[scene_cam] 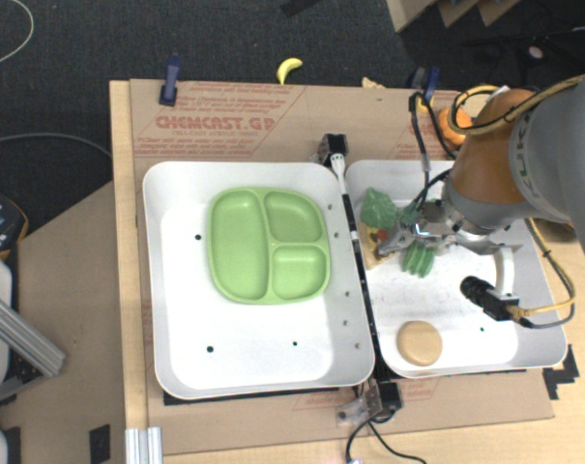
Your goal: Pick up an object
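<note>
A round tan bread-like puck (pixel 420 342) is sitting nearest the camera at the front of the right white bin (pixel 534 351). My gripper (pixel 411 243) is reaching low into that bin, over a green ridged plastic piece (pixel 419 260) and beside a leafy green toy vegetable (pixel 378 208); I cannot tell its state. A pale green divided plastic plate (pixel 268 246) is lying in the left white bin (pixel 176 307).

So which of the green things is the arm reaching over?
The small ridged green piece in the right bin, just under the gripper. The big green divided plate sits apart in the left bin.

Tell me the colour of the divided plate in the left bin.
Light green plate, camera view.
</note>
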Motion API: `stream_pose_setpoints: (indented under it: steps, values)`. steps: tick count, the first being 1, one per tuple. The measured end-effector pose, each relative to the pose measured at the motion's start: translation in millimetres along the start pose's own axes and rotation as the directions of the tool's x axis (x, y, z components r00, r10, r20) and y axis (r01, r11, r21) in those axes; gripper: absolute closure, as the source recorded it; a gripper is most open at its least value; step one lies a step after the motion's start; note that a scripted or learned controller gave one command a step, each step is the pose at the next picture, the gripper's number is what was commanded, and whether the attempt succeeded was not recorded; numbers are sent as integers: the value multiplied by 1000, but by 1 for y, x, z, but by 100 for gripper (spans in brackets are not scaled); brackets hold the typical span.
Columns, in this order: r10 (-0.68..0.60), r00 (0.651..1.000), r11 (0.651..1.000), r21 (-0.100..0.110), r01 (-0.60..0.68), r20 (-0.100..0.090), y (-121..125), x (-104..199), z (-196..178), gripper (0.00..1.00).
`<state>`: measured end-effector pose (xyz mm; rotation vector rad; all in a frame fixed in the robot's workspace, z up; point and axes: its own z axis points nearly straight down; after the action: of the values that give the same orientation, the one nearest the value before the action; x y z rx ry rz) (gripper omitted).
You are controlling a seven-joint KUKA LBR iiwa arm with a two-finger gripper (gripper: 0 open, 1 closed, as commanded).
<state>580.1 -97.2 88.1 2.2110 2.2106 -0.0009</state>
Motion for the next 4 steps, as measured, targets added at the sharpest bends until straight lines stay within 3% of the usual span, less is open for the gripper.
stream_pose_setpoints:
  steps: [1, 2, 3, 4]
  values:
    - [3, 1000, 1000, -3, -3, -7, 0, 1, -11, 100]
    - [-9, 1000, 1000, 4, 9, -14, -24, 88, -103, 100]
    - [0, 1000, 1000, -7, 0, -7, 22, 48, -204, 100]
    - [6, 1000, 1000, 18, -6, -11, -46, 12, -175, 100]
